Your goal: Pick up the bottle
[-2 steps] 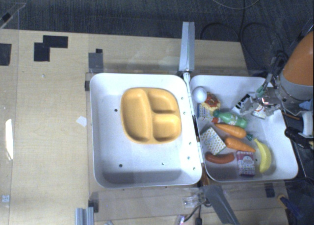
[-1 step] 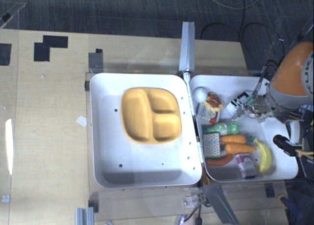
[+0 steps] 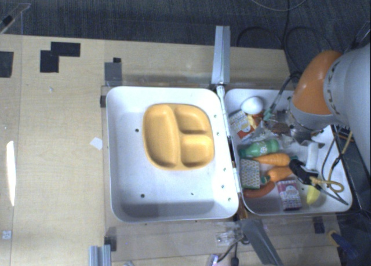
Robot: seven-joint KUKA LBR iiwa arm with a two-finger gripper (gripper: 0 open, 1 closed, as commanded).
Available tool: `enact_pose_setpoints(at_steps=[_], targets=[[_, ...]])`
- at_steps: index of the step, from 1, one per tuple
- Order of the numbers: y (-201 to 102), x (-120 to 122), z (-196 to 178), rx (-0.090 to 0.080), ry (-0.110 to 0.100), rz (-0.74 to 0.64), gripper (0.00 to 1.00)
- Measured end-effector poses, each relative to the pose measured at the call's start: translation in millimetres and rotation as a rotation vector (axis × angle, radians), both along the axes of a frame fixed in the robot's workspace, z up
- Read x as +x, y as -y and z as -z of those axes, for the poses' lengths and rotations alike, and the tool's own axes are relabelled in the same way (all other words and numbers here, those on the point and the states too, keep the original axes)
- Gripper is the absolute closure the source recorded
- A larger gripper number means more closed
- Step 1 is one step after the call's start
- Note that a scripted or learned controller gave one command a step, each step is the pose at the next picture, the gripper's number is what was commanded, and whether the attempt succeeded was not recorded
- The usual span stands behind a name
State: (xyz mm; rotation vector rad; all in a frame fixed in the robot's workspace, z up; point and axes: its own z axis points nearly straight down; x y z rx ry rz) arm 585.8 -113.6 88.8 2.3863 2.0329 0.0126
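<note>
The green bottle lies on its side in the right bin, touching a carrot. My tool hovers just beside it; I cannot tell its opening. I'd descend squarely across the bottle's body, clear of the carrot.

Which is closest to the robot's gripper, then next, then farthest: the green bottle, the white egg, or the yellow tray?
Measured from the gripper in the camera view:
1. Green bottle, just below-left of it in the right bin.
2. White egg, up-left near that bin's top edge.
3. Yellow tray, far left in the left bin.
</note>
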Motion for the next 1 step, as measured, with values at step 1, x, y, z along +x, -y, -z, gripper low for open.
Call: enact_pose_setpoints(at_steps=[1], targets=[[-12.0, 17.9, -20.9, 0.002, -0.020, -0.042, 0.00]])
